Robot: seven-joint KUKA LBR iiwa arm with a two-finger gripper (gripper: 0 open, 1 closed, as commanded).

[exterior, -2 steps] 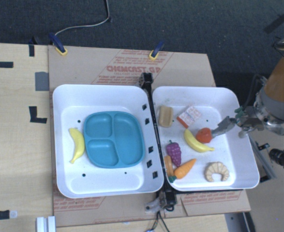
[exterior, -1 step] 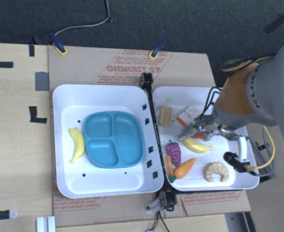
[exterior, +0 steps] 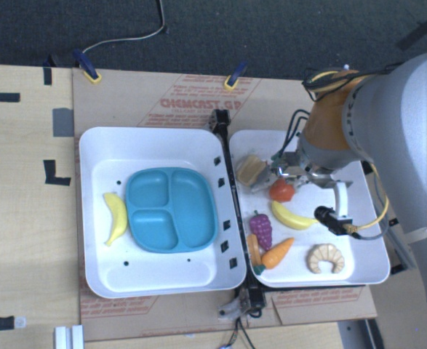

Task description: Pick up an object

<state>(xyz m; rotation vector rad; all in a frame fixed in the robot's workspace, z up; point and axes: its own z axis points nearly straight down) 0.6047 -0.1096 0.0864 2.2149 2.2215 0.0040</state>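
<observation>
Tomato (exterior: 281, 190) is the likeliest target, a small red round thing lying right at the gripper (exterior: 292, 174) in the right bin (exterior: 373, 267), just below and slightly left of the metal wrist parts. Whether the fingers are apart or together cannot be told from this slanted overhead view, since the wrist hides them, and nothing can be seen held between them. Because the tomato is round, it has no long axis to line up with; the move seems to turn only on dropping straight onto it. Just beyond the gripper to the left lies a slice of bread (exterior: 250, 170), touching or nearly touching the tomato, so it may crowd a closing grasp. Below the gripper a banana (exterior: 293, 217) runs slantwise, with grapes (exterior: 261, 229), a carrot (exterior: 277, 253) and a croissant (exterior: 326, 258) farther off. Well away to the left, the left bin (exterior: 97, 260) holds a blue plate (exterior: 171, 209) and a second banana (exterior: 116, 218).
</observation>
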